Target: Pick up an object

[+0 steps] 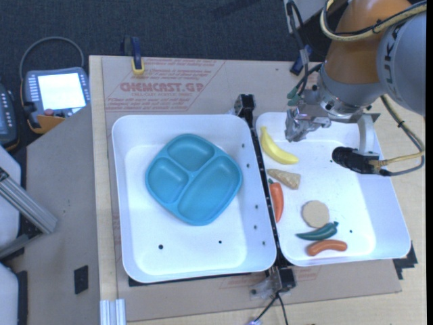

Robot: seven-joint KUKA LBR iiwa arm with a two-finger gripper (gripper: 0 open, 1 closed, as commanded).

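My gripper (295,133) hangs over the far left part of the right bin (379,202), just right of and above the yellow banana (277,149). Nothing shows between its fingers. Below the banana lie a tan bread piece (285,178), an orange carrot (277,200), a round beige cookie (315,213), a dark green pepper (318,232) and a sausage (327,247). The left bin (128,181) holds a blue divided plate (194,178).
A black part of the arm (353,158) juts over the right bin's far right side. A pendant with a lit screen (57,90) sits off the bench at the far left. A clamp (244,105) stands between the bins at the back.
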